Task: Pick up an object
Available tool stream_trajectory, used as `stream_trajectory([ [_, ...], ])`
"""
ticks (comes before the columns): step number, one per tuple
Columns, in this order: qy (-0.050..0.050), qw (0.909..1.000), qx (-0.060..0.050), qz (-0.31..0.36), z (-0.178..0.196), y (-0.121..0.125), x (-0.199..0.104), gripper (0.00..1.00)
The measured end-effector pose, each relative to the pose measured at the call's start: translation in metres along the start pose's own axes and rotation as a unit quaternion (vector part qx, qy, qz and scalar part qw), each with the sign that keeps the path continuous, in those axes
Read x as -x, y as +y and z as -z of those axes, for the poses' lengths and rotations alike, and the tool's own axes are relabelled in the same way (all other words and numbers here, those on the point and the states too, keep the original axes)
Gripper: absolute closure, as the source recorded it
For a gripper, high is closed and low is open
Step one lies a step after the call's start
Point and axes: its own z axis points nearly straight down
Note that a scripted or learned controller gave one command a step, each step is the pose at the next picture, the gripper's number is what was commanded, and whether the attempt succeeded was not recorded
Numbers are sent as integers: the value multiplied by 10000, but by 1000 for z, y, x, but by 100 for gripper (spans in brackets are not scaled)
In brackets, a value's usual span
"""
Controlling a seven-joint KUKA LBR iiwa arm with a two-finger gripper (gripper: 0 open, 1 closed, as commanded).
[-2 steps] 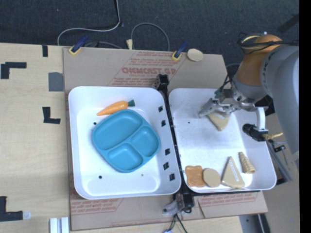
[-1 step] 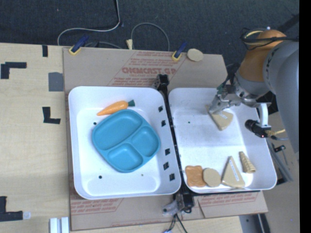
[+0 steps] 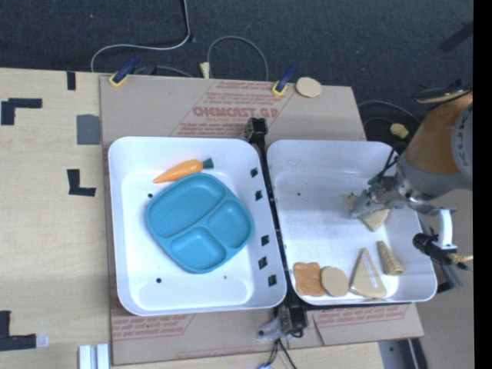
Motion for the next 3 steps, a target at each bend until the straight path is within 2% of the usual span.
stream_trajectory([
  [1,-22,10000,-6,28,104,1,-18,100],
  [2,-8,10000,-52,17,97,-1,-17,0],
  [3,-22,10000,-24,28,120,56,-1,0],
])
